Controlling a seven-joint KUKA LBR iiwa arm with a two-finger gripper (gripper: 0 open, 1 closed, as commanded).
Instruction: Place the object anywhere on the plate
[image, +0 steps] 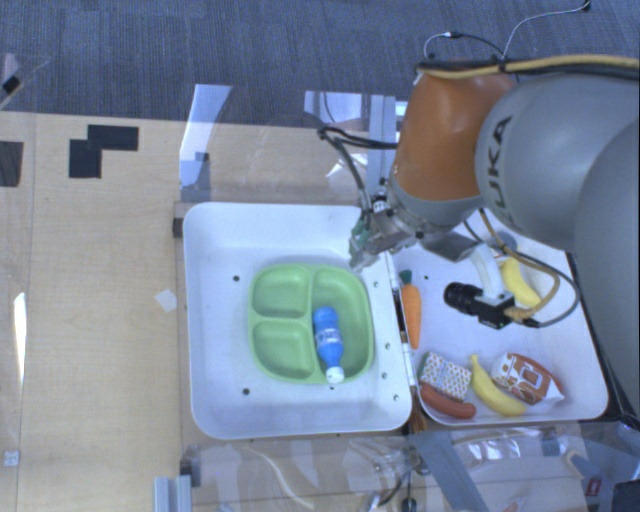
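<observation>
Camera view: bottle (328, 345) lies on plate (275, 335), below gripper (362, 246).

A pale wooden bench (90, 330) carried two shallow white bins side by side, their inner rims touching. The left bin (215, 300) sat near the bench's middle; the right bin (580, 390) lay partly under the arm. Black marks (100, 148) showed on the bench at the far left. A clear panel (200, 130) stood at the left bin's far corner.
</observation>
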